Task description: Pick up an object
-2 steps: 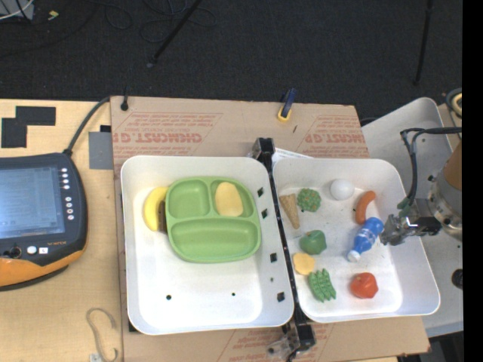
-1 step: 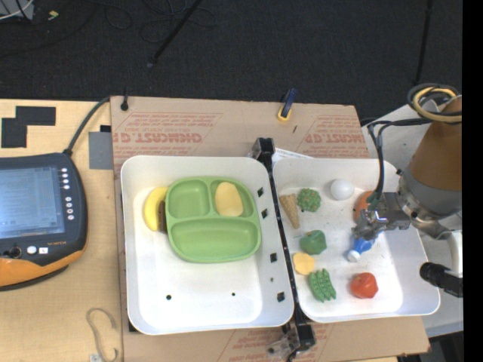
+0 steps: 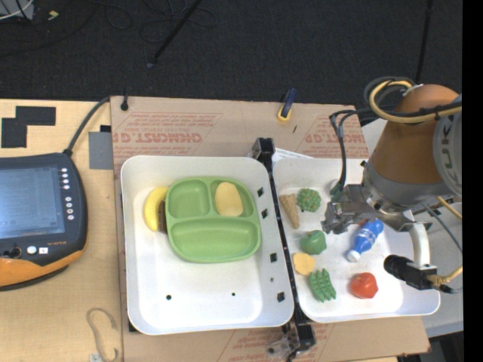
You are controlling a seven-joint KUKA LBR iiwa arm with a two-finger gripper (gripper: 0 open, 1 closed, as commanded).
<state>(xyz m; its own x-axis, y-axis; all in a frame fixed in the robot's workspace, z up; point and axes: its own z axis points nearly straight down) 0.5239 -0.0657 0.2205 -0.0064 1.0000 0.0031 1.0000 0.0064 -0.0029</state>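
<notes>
The desk [image 3: 68,308] carries two white bins, and the right bin [image 3: 423,304] serves as the landmark. Left of it sits the left bin [image 3: 196,308], holding a green divided plate [image 3: 213,221] with a banana [image 3: 155,208] against the plate's far side. Above the right bin's far-right corner hangs the grey arm [image 3: 411,149]. Its tool [image 3: 341,216] hovers over the bin's middle; whether it is spread or closed cannot be told. Inside the bin, just beside the tool, lies a blue bottle [image 3: 364,240], with a red tomato [image 3: 364,285] nearer the front rim and a green pepper [image 3: 314,241] toward the bin's left.
</notes>
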